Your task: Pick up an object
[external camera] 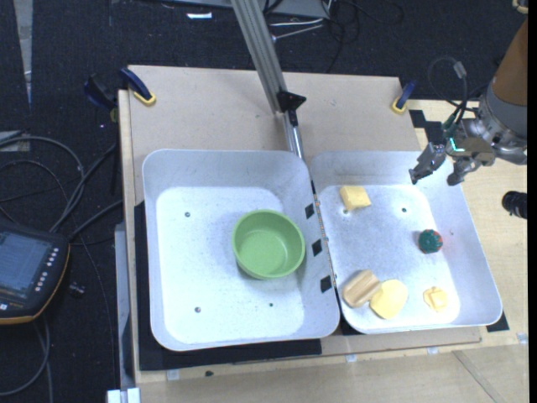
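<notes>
Two bins side by side on the bench [218, 107]; left bin [168, 225] holds a bowl [268, 243], right of its centre; right bin [470, 259] holds five items: block [355, 197] at back left, ball [430, 241] mid right, bread-like piece [360, 287] front left, touching a round piece [388, 299] to its right, small lump [435, 297] front right; gripper [439, 169] above the right bin's back right edge; pendant [25, 274] off bench, far left.
</notes>
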`<act>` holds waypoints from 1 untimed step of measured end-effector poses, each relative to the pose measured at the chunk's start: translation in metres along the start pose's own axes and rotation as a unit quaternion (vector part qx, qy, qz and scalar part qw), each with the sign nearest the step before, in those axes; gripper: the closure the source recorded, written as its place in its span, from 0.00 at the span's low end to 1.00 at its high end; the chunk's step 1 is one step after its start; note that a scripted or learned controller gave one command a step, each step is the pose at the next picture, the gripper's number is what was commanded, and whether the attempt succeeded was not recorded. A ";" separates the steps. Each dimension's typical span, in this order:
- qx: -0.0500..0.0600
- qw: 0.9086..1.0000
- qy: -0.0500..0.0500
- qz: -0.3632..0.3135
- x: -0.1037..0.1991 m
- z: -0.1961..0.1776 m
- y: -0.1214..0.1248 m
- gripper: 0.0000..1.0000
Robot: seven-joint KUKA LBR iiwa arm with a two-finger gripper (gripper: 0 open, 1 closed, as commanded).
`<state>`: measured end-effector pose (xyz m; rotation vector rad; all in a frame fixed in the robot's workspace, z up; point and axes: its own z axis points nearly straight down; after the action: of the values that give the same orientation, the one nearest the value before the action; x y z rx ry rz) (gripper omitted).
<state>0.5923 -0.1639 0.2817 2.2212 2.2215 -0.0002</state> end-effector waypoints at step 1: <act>0.000 1.000 0.000 0.000 0.000 0.000 0.000 0.00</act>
<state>0.5923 -0.1639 0.2817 2.2212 2.2215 -0.0002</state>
